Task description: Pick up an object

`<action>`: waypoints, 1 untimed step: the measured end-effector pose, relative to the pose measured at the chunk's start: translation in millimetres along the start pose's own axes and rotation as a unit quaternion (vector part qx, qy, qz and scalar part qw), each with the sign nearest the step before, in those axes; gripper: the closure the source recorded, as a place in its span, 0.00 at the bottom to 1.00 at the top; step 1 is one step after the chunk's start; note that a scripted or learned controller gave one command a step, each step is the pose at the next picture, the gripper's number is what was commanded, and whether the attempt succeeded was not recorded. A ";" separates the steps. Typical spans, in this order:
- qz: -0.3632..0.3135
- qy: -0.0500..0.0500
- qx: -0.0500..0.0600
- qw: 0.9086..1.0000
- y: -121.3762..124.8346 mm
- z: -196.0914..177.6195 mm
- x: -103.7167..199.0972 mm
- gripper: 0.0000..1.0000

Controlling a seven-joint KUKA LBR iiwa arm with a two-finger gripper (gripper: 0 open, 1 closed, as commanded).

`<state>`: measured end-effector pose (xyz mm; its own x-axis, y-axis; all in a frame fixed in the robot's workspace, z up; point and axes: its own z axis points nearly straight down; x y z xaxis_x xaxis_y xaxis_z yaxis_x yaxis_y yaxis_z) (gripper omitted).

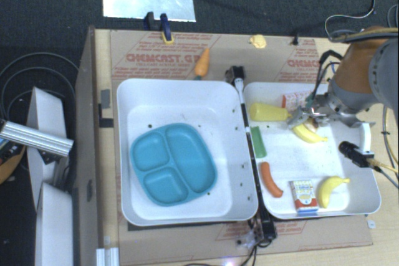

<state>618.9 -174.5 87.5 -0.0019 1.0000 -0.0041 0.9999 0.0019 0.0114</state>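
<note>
Left to right we log: blue divided plate point(173, 162) in the left bin point(134, 103); right bin point(368, 199) holding green block point(257, 141), sausage point(270, 179), juice carton point(303, 194); pincer point(305, 118), finger state indiscernible, over a small banana point(310, 133), approach stage, descent and closure judged next.

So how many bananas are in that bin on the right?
2. One banana lies under the gripper near the bin's back; the other banana lies at the front right corner, beside the carton. The arm could hide more.
</note>
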 end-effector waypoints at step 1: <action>-0.001 0.001 -0.001 1.000 2.3 -15.1 0.6 1.00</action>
<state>621.0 -173.8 102.7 -0.0038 1.0000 -0.0023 0.9999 0.0039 0.0143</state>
